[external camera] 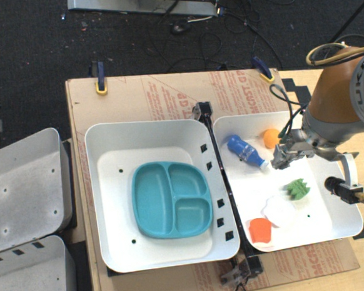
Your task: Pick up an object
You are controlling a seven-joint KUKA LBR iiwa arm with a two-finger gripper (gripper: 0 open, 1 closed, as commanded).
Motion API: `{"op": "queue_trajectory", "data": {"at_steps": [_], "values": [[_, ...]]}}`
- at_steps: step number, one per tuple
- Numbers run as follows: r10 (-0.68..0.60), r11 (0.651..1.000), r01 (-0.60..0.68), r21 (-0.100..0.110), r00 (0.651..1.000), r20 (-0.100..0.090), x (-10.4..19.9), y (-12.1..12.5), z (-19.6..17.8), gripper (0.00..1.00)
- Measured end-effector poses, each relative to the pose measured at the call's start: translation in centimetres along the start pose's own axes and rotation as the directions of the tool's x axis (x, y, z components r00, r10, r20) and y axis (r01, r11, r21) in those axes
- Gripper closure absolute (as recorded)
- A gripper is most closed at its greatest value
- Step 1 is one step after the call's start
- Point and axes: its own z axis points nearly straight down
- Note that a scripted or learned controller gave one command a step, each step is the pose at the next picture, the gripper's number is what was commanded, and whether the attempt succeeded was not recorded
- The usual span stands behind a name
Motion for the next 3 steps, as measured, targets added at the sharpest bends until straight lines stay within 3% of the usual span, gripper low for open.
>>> {"op": "queue_trajectory", "data": {"at_steps": [1,2,3], "values": [[0.0,1.0,0.0,0.001,1.0,0.0,0.2,0.0,-4.3,1.0],[0.0,1.0,0.0,0.004,1.0,-0.001,0.2,0.1,-6.2,1.0],[-0.004,1.0,0.004,0.007,1.0,-0.003,5.5,0.3,-5.5,1.0]]}}
